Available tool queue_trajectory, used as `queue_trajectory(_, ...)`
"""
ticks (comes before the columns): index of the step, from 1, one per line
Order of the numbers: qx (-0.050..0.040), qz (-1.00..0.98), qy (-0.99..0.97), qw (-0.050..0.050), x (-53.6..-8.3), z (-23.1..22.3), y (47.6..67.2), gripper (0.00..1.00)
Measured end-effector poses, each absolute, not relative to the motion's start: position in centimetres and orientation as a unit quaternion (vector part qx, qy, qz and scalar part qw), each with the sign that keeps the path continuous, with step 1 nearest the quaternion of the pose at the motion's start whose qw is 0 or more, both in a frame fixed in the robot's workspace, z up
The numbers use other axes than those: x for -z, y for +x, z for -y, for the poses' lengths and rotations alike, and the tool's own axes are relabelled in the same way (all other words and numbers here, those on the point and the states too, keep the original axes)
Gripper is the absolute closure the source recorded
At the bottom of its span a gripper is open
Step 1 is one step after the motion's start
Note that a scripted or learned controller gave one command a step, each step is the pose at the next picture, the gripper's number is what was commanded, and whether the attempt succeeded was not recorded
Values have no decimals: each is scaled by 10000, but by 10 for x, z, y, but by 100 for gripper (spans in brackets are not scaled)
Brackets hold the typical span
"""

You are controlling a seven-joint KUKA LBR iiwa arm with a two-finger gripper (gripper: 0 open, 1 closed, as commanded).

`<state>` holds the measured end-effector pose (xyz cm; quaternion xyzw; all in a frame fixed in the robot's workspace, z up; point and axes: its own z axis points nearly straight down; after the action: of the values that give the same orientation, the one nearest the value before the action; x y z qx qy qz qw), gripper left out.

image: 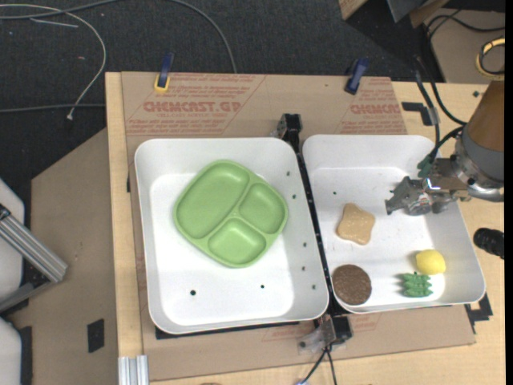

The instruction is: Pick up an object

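- Presumably the likeliest target is the tan bread-like piece (355, 224), lying flat in the middle of the right bin (365, 152), since it sits nearest the gripper (398, 200); the task names no particular object.
- The gripper hangs just right of that piece and a little farther back, apart from it, with nothing between its tips; whether it is spread or closed I cannot tell at this size.
- The step in hand looks like the approach: no object is lifted yet. The next move would call for shifting left and nearer over the piece, then descending to straddle it.
- Elsewhere in the right bin: a brown round disc (351, 284) at the near left corner, a yellow lemon-like object (430, 261) near the right wall, and a small green leafy toy (416, 285) just in front of it.
- The left bin (160, 167) holds a green divided plate (231, 212), lying flat, its three compartments bare.
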<state>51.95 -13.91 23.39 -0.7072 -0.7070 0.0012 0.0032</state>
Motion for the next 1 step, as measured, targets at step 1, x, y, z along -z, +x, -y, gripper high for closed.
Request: queue_trajectory(1,-13,7073,-7069,35,-187,135,526,0)
